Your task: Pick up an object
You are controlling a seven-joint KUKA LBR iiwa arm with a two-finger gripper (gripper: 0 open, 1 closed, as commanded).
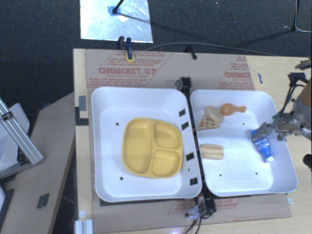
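At the right bin [282, 172], the robot's gripper [267, 130] is reaching in across the bin's right wall and hanging just above a small blue object [263, 146], apparently a crumpled wrapper or bottle, which is lying against the bin's floor near that same wall. The metal fingers are appearing close over the blue object's upper end, but how wide they are standing cannot be told from this slanted view, and nothing is showing between them, so no hold can be claimed. Toward the right bin's far-left corner a drumstick-shaped toy [231, 109] and a pale wedge-shaped piece [210, 118] are sitting touching or nearly so, while a bread-like roll [211, 151] is lying near the bin's left wall, well apart from the blue object. Beyond that left wall, the left bin [107, 130] is carrying a yellow divided tray [152, 146]. The step in hand is looking like the final approach to a grasp on the blue object. Doing it well is likely meaning centring the fingers over the object's middle rather than its tip, turning them across its narrow width, and descending squarely until they are straddling it before closing. The nearby wall is posing the main risk: a finger catching on it could be skewing the grip or nudging the light object aside.
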